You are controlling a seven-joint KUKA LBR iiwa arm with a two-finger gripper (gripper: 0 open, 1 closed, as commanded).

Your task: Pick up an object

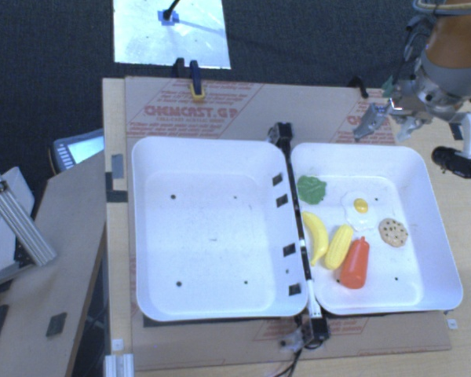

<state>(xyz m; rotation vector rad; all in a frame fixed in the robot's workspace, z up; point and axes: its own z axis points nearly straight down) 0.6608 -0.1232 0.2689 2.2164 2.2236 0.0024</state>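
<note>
The gripper (383,121) is hanging above the back rim of the right bin (436,242), its fingers spread apart and pinching nothing. Down in that bin, the toy food is lying clustered together: a green lettuce leaf (312,188), a fried egg (360,207), a cookie (392,232), a banana (315,236), a corn cob (338,246) and a red ketchup bottle (355,262), while the left bin (212,230) is sitting alongside on the tabletop (447,183).
</note>
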